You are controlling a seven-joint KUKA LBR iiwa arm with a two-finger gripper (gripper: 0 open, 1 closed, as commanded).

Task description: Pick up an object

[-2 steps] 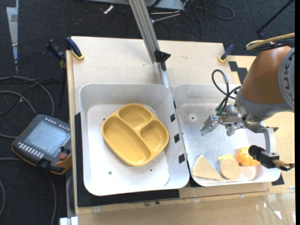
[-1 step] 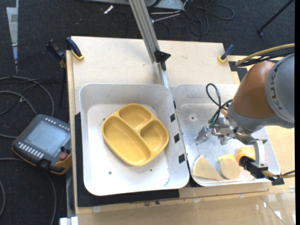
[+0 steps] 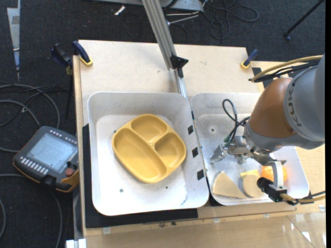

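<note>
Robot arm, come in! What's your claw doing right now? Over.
Gripper low in right bin, nothing seen held. Tan pieces and orange thing beside it. Yellow tray in left bin.

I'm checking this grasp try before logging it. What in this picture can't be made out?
- Gripper: small and dark under the arm's wrist, so the camera view does not settle whether it holds anything.
- Orange object: partly covered by the arm; its shape is unclear.
- Right bin: the arm hides much of its floor.
</note>
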